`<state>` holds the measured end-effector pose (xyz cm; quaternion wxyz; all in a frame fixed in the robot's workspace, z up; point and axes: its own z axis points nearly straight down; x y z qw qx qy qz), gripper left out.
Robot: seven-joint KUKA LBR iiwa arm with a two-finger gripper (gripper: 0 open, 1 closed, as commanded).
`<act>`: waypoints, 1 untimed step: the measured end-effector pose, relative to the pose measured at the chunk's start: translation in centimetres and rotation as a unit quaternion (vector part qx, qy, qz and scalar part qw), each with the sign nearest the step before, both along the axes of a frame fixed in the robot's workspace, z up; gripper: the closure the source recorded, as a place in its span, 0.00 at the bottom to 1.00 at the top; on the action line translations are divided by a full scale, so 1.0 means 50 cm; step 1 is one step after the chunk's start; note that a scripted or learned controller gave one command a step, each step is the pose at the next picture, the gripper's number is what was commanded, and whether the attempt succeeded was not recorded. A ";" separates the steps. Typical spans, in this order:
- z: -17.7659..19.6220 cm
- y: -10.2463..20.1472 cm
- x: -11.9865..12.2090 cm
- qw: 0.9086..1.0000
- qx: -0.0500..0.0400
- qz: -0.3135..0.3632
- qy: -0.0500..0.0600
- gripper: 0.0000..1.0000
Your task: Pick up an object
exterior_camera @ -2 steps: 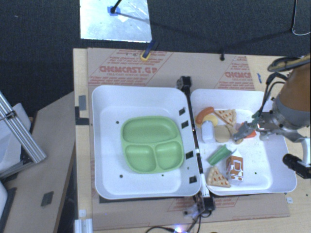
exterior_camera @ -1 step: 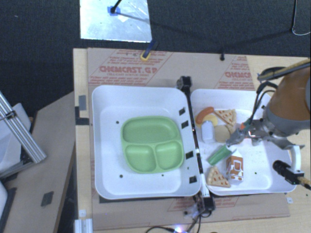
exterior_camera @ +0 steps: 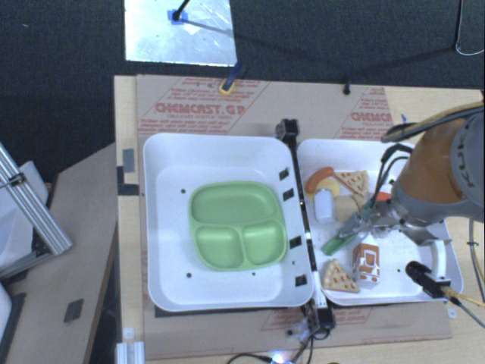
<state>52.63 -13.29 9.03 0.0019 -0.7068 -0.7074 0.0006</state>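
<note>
On your far left, the left bin (exterior_camera: 163, 226) carries a green divided plate (exterior_camera: 236, 224) and nothing the task needs. It sits well apart from the tool, so leave it out of your reckoning.

Crossing the divider, the right bin (exterior_camera: 341, 146) holds the candidates. Nearest the divider lie an orange curved piece (exterior_camera: 318, 178), a white bottle (exterior_camera: 323, 204) just below it, and a pizza slice (exterior_camera: 352, 181) beside them toward the back. At the front of the bin sits a second triangular slice (exterior_camera: 339, 277), with a small orange-and-white carton (exterior_camera: 367, 264) touching or almost touching its right side.

The relation that matters is in the middle: a green stick-shaped thing (exterior_camera: 339, 240) lies slanted, its long axis running from lower left up toward the upper right, and its upper end meets the tool (exterior_camera: 365, 222). So the thing lies to the left of the tool and slightly toward the front, pointing away from it toward the divider. The tool hangs low over the bin, its tips right at that green end, but you cannot tell from this view whether they are spread, closed, or gripping it; do not count it as held.

Further right, the grey arm with its orange band (exterior_camera: 428, 165) reaches in over the bin's right half.
</note>
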 end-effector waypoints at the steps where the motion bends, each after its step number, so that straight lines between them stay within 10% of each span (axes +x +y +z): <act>1: -0.007 0.000 0.005 1.000 0.000 0.000 -0.004 0.00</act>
